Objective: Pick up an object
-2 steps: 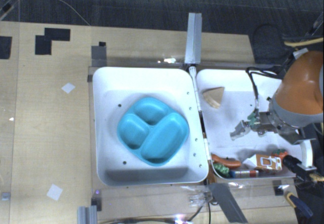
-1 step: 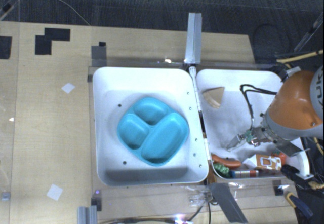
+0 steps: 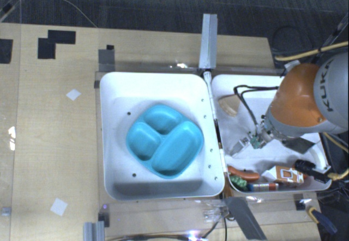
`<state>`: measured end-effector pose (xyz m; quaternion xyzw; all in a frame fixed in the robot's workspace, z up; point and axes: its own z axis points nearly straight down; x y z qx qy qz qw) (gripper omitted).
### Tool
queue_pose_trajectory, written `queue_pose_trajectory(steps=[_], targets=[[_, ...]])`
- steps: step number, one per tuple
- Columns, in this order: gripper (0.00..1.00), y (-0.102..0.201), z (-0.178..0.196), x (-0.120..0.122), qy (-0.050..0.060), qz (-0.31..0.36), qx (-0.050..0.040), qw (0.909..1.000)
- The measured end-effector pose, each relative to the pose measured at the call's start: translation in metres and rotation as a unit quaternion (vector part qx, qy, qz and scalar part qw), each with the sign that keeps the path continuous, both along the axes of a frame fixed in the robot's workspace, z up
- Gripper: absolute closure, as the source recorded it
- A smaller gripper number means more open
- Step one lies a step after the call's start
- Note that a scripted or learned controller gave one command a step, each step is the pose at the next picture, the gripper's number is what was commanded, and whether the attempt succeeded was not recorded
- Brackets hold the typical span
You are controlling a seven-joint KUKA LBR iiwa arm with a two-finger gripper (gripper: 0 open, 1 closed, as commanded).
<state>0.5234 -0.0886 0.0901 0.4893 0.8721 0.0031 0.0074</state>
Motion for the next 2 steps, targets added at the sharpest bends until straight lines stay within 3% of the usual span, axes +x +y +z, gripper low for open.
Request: queue_pose_trajectory(steps=[1, 2], targets=[[0.0, -0.023, -0.002, 0.073, 0.002, -0.049, 0.0008, 0.9988], [0.0, -0.009, -0.002, 0.144, 0.014, 0.023, 0.0, 0.9996]])
